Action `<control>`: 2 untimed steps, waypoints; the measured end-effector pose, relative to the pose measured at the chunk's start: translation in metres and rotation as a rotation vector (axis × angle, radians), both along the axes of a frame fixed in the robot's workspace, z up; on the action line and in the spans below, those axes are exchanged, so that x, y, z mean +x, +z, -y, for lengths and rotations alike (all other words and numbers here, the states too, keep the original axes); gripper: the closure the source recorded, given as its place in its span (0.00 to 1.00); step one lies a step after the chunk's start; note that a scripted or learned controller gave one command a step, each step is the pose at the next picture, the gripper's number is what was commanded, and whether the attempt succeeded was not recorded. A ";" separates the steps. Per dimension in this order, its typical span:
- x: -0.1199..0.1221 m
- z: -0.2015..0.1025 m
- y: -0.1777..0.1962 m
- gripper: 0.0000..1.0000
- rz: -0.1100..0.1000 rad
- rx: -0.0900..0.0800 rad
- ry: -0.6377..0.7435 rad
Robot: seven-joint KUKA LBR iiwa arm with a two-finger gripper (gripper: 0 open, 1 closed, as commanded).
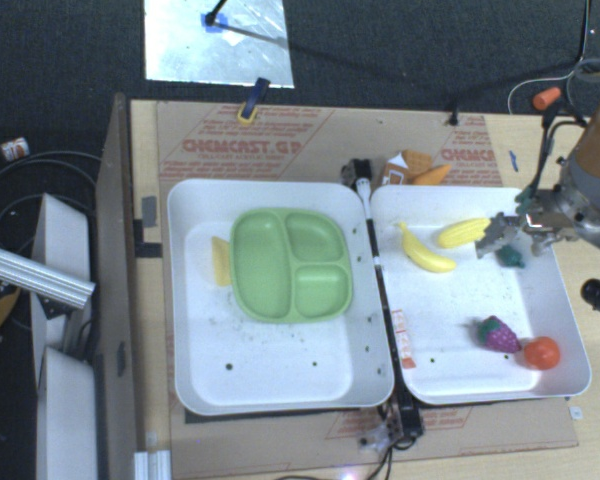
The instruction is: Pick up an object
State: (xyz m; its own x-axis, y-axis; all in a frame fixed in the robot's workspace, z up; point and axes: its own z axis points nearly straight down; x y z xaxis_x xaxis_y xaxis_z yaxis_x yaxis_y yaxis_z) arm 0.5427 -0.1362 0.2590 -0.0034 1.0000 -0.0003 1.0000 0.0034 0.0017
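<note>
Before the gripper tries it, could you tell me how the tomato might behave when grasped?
The tomato looks round and glossy, so it would probably roll or slip from the fingers. It sits near the bin's corner beside the grapes, which may crowd a grasp.

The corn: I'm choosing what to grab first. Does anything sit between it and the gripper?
Nothing visible does. The corn lies in the right bin just left of the gripper, with bare floor between; the banana lies on its far side.
</note>
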 end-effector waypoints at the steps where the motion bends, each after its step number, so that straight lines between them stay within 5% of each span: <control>1: -0.037 0.031 -0.181 0.00 -0.005 0.001 -0.007; 2: -0.057 0.063 -0.175 0.00 -0.002 0.001 -0.005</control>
